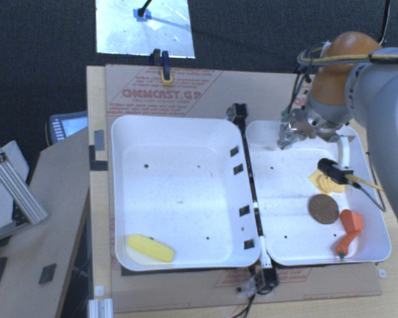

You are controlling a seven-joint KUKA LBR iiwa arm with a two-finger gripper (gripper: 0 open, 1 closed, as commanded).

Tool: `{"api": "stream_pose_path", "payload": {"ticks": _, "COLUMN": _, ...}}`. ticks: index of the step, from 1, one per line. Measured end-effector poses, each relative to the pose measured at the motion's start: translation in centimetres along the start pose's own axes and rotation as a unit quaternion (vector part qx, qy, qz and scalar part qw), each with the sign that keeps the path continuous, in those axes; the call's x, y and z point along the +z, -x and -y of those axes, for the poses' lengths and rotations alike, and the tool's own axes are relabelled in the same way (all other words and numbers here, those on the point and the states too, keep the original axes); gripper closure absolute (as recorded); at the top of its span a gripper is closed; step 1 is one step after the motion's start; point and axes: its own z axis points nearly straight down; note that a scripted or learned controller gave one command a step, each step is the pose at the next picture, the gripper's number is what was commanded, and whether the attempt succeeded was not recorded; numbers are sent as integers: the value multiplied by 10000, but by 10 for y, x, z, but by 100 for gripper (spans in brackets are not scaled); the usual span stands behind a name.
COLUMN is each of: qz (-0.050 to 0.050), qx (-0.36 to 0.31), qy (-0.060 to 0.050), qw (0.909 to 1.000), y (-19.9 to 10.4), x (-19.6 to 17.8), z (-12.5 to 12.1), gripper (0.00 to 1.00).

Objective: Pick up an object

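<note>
**Entry: gripper at right bin, pick not yet made**

Gripper (pixel 289 136): hangs at the far left of the right bin (pixel 285 204), over bare floor. Whether it is spread or pressed together cannot be told.

Likely target: orange carrot-shaped piece (pixel 348 229), near right corner of that bin. Tapered, broad end far, thin tip near, close to the wall.

Handling advice: travel near and right, descend clear of the wall, close across the narrow width.

Also present: brown disc (pixel 324 209), just beside the carrot on its far left; flat, round, poor purchase.
</note>
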Motion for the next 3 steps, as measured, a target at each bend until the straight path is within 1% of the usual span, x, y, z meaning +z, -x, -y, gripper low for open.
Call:
{"api": "stream_pose_path", "payload": {"ticks": 1, "qz": 2, "qx": -3, "qy": 16, "qw": 10000, "y": 0, "x": -11, "z": -1, "gripper": 100}}
{"api": "stream_pose_path", "payload": {"ticks": 2, "qz": -1, "qx": 40, "qy": -38, "qw": 10000, "y": 25, "x": 24, "z": 3, "gripper": 100}}
{"api": "stream_pose_path", "payload": {"ticks": 3, "qz": 2, "qx": 31, "qy": -15, "qw": 10000, "y": 24, "x": 12, "z": 1, "gripper": 100}}
